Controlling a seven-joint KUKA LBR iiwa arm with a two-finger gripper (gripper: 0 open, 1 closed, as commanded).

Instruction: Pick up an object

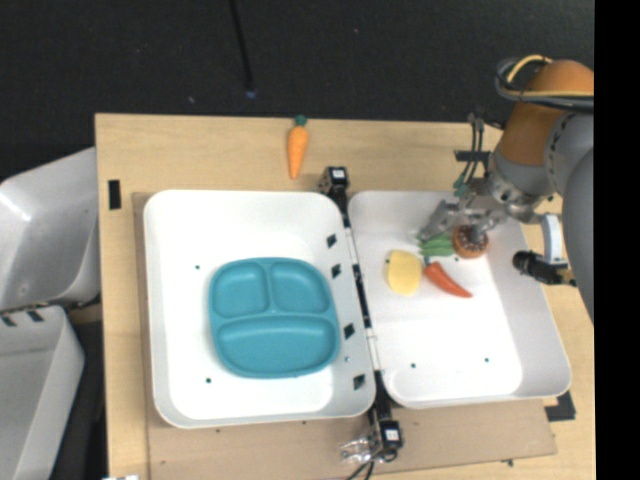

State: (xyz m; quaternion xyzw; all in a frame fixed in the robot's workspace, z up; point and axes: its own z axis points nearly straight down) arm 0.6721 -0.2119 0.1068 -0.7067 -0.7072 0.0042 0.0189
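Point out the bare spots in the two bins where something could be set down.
Right bin: free floor across the near half, below the yellow piece and red pepper. Its far half is crowded, with the gripper over those items. Left bin: only margins around the blue divided plate.

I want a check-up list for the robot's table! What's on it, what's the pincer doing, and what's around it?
Surface: wooden bench bearing a left white bin and a right white bin, side by side.
Job's things: in the right bin, a yellow piece, a red pepper and a small brown round thing.
Clutter: teal divided plate in the left bin; toy carrot on the bench behind the bins.
Grippers: pincer low over the right bin's far side, by the brown thing; grip unclear.
Cables: thin dark line on the black background.
Surroundings: white shapes at left.
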